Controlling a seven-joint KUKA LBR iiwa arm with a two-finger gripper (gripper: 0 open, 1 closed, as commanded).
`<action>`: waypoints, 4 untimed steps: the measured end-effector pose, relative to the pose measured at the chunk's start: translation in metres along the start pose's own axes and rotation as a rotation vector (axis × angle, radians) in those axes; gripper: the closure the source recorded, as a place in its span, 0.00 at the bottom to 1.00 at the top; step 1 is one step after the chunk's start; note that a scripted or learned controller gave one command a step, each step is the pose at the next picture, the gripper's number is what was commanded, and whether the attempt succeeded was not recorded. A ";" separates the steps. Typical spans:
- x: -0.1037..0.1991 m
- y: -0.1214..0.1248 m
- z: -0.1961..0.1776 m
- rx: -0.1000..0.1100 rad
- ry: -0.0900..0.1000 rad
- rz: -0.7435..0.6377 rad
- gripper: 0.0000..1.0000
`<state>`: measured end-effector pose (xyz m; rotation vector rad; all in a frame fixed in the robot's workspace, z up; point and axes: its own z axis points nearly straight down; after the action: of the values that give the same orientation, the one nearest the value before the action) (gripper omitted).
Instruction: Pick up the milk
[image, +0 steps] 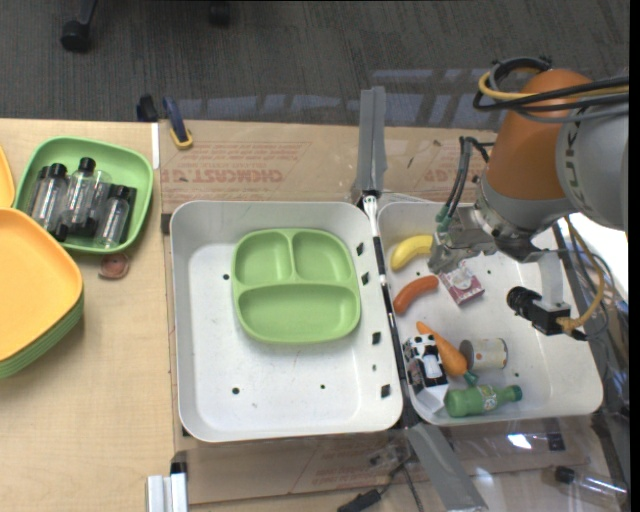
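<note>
Milk carton (425, 361), 1, black-and-white, lies at 7 o'clock of right bin (560, 392), beside 1 carrot (445, 347). Gripper (452, 254) at 11 o'clock over pink box (463, 288); grip state unclear.

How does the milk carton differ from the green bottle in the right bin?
The milk carton is a boxy black-and-white pack; the green bottle is rounded and green. The carton lies at the bin's left wall beside the carrot; the bottle lies along the near edge. Both lie in the right bin, apart from the claw.
</note>
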<state>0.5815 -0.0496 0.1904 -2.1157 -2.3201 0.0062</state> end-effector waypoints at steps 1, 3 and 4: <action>0.003 0.020 0.000 -0.003 -0.001 -0.040 1.00; -0.016 -0.039 0.000 -0.002 0.000 -0.114 1.00; 0.000 0.003 -0.054 -0.003 0.000 -0.147 1.00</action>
<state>0.5849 -0.0491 0.2446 -1.9406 -2.4711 0.0030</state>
